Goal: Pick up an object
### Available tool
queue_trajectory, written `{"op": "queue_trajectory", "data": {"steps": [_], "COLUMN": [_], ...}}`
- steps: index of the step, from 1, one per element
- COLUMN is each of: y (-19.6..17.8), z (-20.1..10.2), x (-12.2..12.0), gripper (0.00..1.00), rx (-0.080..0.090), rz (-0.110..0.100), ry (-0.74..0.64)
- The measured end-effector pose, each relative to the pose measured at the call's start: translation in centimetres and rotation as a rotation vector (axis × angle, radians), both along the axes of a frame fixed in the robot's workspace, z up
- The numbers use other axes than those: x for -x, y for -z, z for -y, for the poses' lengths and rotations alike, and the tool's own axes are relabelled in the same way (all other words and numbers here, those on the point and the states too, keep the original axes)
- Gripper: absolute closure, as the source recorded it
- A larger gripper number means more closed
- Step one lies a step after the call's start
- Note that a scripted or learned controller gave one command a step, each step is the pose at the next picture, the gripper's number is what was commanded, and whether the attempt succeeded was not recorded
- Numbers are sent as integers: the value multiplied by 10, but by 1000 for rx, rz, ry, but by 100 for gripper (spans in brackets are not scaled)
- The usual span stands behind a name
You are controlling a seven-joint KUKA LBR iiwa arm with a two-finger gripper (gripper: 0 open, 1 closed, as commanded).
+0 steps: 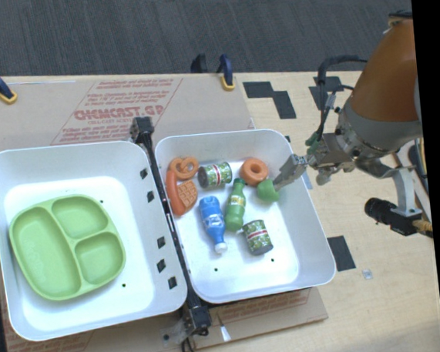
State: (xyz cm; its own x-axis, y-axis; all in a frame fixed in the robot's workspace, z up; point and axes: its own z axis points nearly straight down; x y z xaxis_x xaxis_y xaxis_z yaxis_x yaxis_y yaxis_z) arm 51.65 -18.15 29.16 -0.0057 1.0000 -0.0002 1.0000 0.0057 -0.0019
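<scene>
The claw hung at the right bin's rim beside the carrot, approaching; its spread seemed unclear; descent came next.

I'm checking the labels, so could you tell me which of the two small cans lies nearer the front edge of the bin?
The can beside the blue bottle, near the bin's front edge; the other can lies further back by the pretzel.

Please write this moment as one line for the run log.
arm: right of right bin | gripper: near carrot, grip unclear | right bin: bottles, cans, hot dog | left bin: green tray
</scene>
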Motion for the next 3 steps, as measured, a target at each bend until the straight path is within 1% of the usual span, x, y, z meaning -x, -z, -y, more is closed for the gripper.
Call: {"op": "queue_trajectory", "data": {"steps": [1, 2, 3], "y": [115, 200, 189], "z": [30, 28, 29], "x": [10, -14, -15], "gripper": [0, 0, 100], "rx": [-1, -1, 2], "rz": [-3, 0, -1], "ry": [-1, -1, -6]}}
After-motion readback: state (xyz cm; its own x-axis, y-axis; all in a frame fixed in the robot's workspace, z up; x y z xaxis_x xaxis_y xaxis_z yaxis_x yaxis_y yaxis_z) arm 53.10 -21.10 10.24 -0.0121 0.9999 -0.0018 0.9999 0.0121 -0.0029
